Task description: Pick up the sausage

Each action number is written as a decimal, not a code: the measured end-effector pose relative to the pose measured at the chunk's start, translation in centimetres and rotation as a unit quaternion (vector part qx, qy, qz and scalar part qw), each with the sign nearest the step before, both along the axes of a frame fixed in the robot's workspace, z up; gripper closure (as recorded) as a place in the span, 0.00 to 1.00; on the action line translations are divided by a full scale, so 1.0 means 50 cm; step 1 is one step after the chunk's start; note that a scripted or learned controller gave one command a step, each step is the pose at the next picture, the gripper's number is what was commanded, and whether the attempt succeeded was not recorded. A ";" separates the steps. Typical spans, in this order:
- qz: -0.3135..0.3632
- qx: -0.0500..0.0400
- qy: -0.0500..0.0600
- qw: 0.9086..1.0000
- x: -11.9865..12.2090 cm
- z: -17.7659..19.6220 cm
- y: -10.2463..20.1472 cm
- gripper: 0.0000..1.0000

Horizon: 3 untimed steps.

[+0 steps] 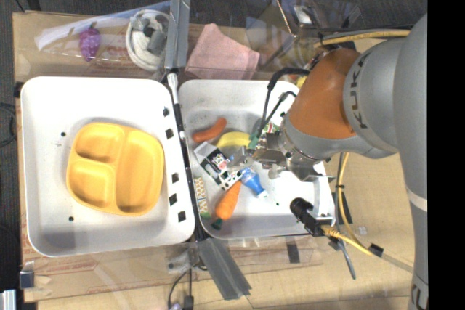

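The sausage (210,130) was a short, reddish-brown link, slightly curved, lying free on the floor of the right bin (218,92) toward its 10 o'clock corner. Just at its 4 o'clock lay a yellow banana (234,139), touching or nearly touching it. Below these sat a black-and-white printed packet (216,162), a small blue bottle (252,182) and an orange carrot (228,202) toward 7 o'clock. The end effector (263,156) hung over the bin's middle, at 4 o'clock from the sausage, with the banana between them; how far it stood open could not be told, and nothing showed in its grip. The left bin (36,156) held a yellow divided tray (116,168). On the surface (43,33) at 12 o'clock lay a pink cloth (221,54).
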<state>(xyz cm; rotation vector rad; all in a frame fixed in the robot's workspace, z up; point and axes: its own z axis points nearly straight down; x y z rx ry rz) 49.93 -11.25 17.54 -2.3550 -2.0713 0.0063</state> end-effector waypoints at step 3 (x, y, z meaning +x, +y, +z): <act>-0.069 0.000 -0.002 0.998 0.069 0.032 0.083 1.00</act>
